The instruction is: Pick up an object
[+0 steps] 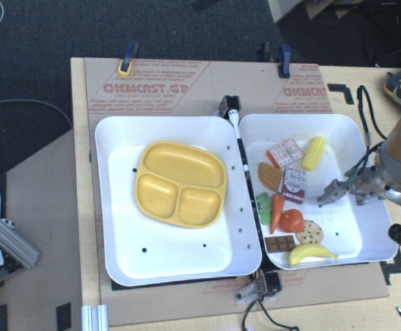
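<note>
Gripper (326, 194) over right bin (352, 243), right-centre, above bare floor; whether jaws apart or together cannot tell, nothing seen between them. Toy food crowds bin's left half: corn (314, 153), carrot (277, 212), tomato (292, 220), cookie (311, 232), banana (311, 254) near front rim. Open room beside right wall. Yellow divided plate (180, 183) in left bin (118, 247).

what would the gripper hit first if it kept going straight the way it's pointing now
The gripper points toward the view's left, over the right bin. The small red and white box lies first in that line, with the carrot just beyond. Its height above the bin is unclear, so it might pass over them.
</note>
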Tool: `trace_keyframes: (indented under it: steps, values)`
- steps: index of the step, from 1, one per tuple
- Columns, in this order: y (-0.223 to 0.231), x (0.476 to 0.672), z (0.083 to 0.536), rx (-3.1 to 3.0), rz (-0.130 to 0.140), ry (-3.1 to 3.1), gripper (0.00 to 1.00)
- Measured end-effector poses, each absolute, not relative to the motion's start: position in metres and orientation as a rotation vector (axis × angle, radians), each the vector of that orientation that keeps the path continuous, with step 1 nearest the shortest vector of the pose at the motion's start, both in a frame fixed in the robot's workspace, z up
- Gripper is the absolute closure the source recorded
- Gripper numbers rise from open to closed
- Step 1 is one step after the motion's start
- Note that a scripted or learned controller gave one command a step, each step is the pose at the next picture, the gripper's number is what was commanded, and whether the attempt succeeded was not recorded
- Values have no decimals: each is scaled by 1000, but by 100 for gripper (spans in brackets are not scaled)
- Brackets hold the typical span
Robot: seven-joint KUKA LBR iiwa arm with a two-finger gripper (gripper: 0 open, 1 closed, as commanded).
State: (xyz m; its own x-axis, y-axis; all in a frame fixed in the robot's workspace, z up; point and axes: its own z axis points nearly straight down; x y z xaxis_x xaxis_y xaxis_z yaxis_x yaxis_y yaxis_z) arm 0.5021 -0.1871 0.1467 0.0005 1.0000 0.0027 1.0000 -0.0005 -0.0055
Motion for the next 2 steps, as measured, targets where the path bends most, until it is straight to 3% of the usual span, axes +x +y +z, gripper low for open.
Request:
trace_keyframes:
  steps: [1, 2]
  values:
    - [-183, 498, 84, -2216, 4, -2216, 0]
    - [-183, 498, 84, -2220, 1, -2217, 0]
